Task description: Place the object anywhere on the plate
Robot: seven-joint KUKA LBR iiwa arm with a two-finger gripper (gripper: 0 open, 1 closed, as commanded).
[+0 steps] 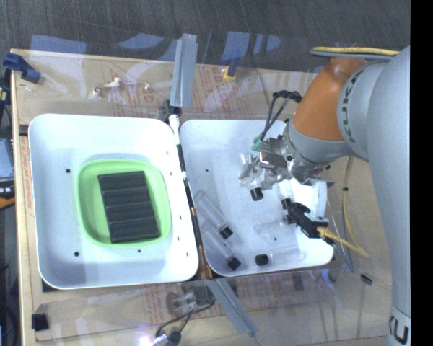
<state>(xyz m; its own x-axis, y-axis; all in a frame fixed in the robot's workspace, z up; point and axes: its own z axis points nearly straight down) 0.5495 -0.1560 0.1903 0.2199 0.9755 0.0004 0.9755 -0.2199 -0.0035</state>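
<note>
So the dark ridged object is sitting flat on the green plate in the left bin (dead centre of it). The gripper hangs over the right bin, about 3 o'clock from the plate, well apart. Can't tell its finger state, too cluttered.

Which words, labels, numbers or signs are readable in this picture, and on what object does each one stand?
"KU": white letters, cut off by the frame edge, on the grey arm at lower right.
Reddish print on the bench surface: too blurred to read.
Nothing else is legible.
</note>
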